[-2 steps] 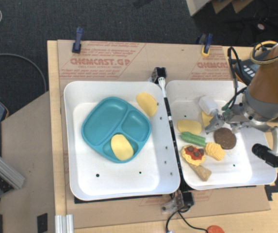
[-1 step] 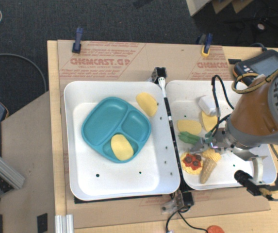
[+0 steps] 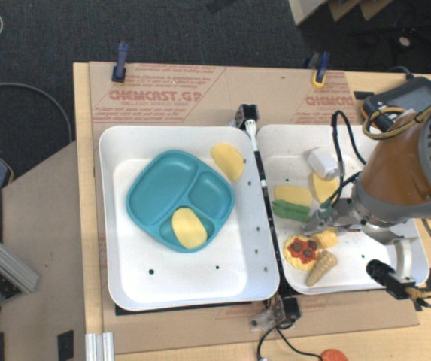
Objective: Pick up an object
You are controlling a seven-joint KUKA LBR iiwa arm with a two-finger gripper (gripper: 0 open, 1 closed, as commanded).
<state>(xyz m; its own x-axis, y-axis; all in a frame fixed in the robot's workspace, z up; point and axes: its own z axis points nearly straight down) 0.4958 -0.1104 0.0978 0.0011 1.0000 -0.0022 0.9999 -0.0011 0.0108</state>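
My gripper [image 3: 322, 222] is low in the right bin [image 3: 350, 280], over a cluster of toy food. Right under it lie a green piece [image 3: 289, 209] and a pale yellow block [image 3: 293, 195]. A small ridged yellow piece [image 3: 326, 239] sits just below the gripper. A red and yellow pizza-like toy [image 3: 301, 251] and a tan cone [image 3: 320, 268] lie nearer the front. A yellow wedge [image 3: 322, 187] and a white block [image 3: 322, 162] sit behind. The arm hides the fingertips.
The left bin [image 3: 125, 277] holds a teal divided plate [image 3: 179, 199] with a yellow oval [image 3: 189, 228] in its front compartment, and a yellow lemon-like piece [image 3: 228, 161] beside the plate at the back right. A black ridge [image 3: 262, 194] divides the bins.
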